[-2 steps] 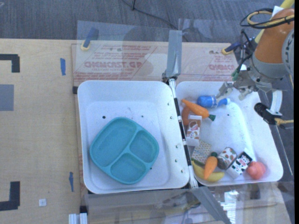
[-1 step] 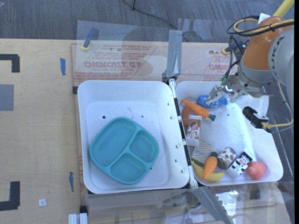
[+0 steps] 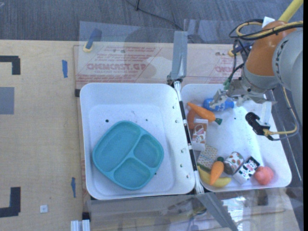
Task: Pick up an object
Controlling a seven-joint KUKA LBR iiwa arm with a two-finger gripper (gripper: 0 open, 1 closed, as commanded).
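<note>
a pale wooden bench [image 3: 38, 129] carries black tape marks [image 3: 12, 64] along its left edge and scraps of blue tape [image 3: 64, 68]. behind the bins lies a clear sheet [image 3: 125, 57] with red print, and past it grey carpet [image 3: 57, 4] with a thin dark cable across it.

the left bin [image 3: 120, 105] holds a teal divided plate [image 3: 127, 154]. the right bin [image 3: 236, 134] holds the clutter: a long carrot [image 3: 201, 111] near the dividing wall, a small carton [image 3: 199, 131] just in front of it, then a short carrot [image 3: 216, 170] lying over a banana [image 3: 211, 179], a can [image 3: 234, 161], a black-and-white box [image 3: 248, 169] and a pink ball [image 3: 263, 175] along the front.

the arm [image 3: 284, 57] is cut off at the right and top edges. its gripper [image 3: 224, 97] hangs at the back of the right bin, directly beside a blue object [image 3: 211, 103], which it partly covers. i cannot tell whether the gripper is open or closed, or whether it has hold of the blue object. the object's shape is hard to make out, and the print on the carton and can is too small to read. glare blurs the bench below the bins.
</note>
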